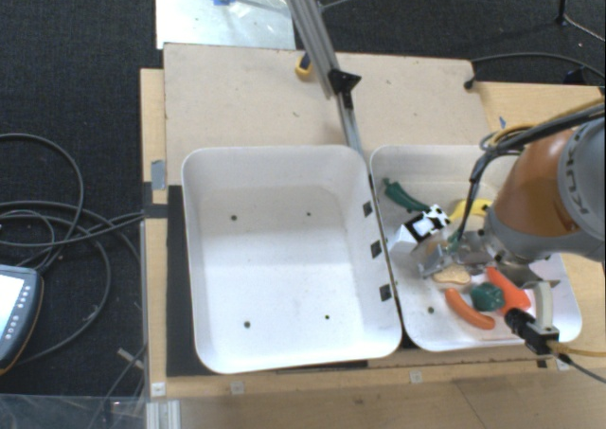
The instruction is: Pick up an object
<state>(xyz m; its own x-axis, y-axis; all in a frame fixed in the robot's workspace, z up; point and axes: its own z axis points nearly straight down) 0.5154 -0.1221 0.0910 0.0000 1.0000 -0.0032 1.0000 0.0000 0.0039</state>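
Arm (544, 195): grey with an orange band, reaching in from the right and bent down over the right bin.
Gripper (443, 261): low inside the right bin, among the clutter near the bin's middle; its metal parts overlap the objects there, and whether it is apart, together or clamped on anything cannot be told.
Right bin (417, 164): shallow and white, carrying all the loose objects that show.
Left bin (284, 252): shallow and white, touching the right bin along their shared wall.
Green tool (405, 196): dark green, lying slantwise in the upper part of the right bin, just above the gripper.
Black-and-white block (426, 223): patterned piece beside the green tool, near the gripper.
Yellow object (472, 209): partly covered by the arm, at the arm's left edge.
Tan piece (454, 275): flat, pale brown, lying directly below the gripper and apparently touching it; the most likely target, as a judgement.
Orange sausage-shaped toy (470, 310): lying on the bin floor in the lower part, apart from the gripper.
Teal object (488, 297): just beside the orange toy, with a red-orange piece (509, 289) next to it.
Surface (246, 100): pale board beneath both bins.
Task progress: the descent into the bin appears made; no object is seen lifted off the bin floor. Left to do, as judged: a confirmed grasp on one object and a lift clear of the bin.
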